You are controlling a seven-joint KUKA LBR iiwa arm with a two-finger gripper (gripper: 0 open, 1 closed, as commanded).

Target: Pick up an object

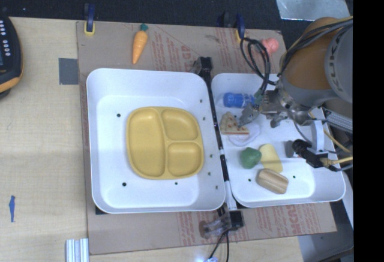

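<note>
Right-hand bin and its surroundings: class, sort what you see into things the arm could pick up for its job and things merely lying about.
For the job: gripper; blue bottle; sandwich wedge; green ball; yellow block; bread roll.

Lying about: yellow divided plate; toy carrot.

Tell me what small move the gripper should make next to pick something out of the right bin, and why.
Probably a short drop straight down. The gripper hovers in the right bin between the blue bottle and the sandwich wedge, holding nothing visible. The wedge lies just below-left of its tip, so it seems the nearest target.
</note>
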